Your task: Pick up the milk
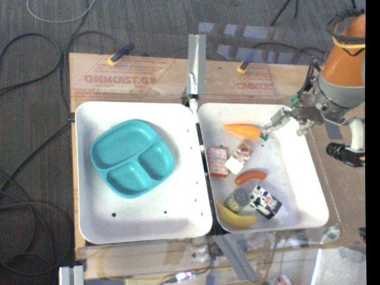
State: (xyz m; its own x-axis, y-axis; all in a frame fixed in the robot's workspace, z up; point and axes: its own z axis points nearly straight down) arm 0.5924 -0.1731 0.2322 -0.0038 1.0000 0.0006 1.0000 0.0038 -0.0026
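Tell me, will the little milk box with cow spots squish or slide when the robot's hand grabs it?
The milk box looks like a small carton lying tilted on its side, so it probably won't roll. Cartons tend to dent a bit if squeezed hard. It lies close to the can and the banana, so a push might bump them. The hand is up by the carrot.

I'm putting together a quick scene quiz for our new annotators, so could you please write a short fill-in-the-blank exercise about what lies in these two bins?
1. The teal divided plate lies in the ____ bin as the camera sees it.
2. The carrot is coloured ____.
3. The banana lies near the right bin's ____ edge as the camera sees it.
4. The black-and-white milk carton lies to the ____ of the banana in the view.

Missing words: left; orange; bottom; right
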